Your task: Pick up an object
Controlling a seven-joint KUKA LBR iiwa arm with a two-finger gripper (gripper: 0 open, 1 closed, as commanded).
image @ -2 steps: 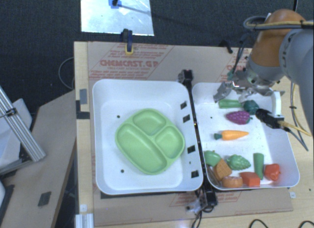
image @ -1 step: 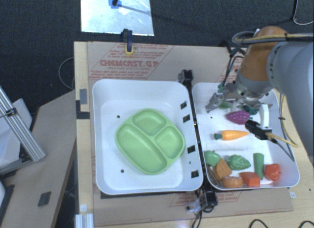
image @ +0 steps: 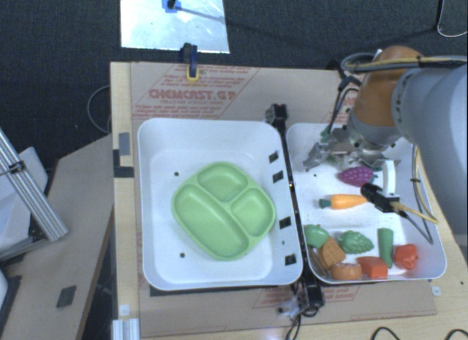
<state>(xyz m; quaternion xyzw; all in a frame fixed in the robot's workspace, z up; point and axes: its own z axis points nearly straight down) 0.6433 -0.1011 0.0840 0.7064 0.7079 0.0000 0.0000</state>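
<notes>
My gripper [image: 319,155] hangs low over the far left part of the right bin [image: 307,137], just left of a purple bunch of grapes [image: 356,176]. An orange carrot [image: 344,201] lies below the grapes in the middle of that bin. Along the bin's near edge sit a green round piece [image: 316,235], a green leafy piece [image: 356,241], a green stick [image: 385,241], a red tomato [image: 406,256], a brown piece [image: 333,252] and a red block [image: 371,265]. I see nothing held at the gripper.
The left bin [image: 157,185] holds a green divided plate [image: 223,210]. A black divider [image: 285,178] runs between the two bins. The grey arm with its orange band [image: 380,90] comes in over the right bin's far right corner.
</notes>
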